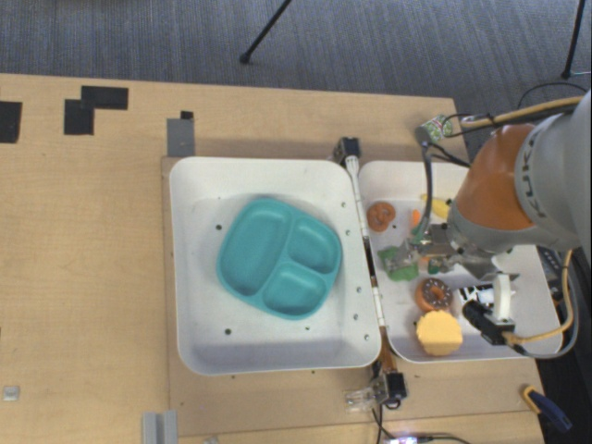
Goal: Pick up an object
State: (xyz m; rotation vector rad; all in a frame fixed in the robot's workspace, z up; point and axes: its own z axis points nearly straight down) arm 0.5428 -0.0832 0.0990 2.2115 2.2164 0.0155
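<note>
Camera view, overhead: a grey KUKA arm (541, 169) with an orange band reaches from the right into the right-hand white bin (527, 345) of small objects.

Beside it, the left bin (199, 340) holds a teal divided plate (280, 257), well apart from the arm. The gripper (427, 250) sits low in the right bin, its state impossible to tell from this angle. A green piece (400, 265) lies just beside it on the left; a yellow block (438, 333) and a brown round item (432, 294) lie just below; an orange-brown round piece (380, 215) rests near the bin's upper left.
</note>
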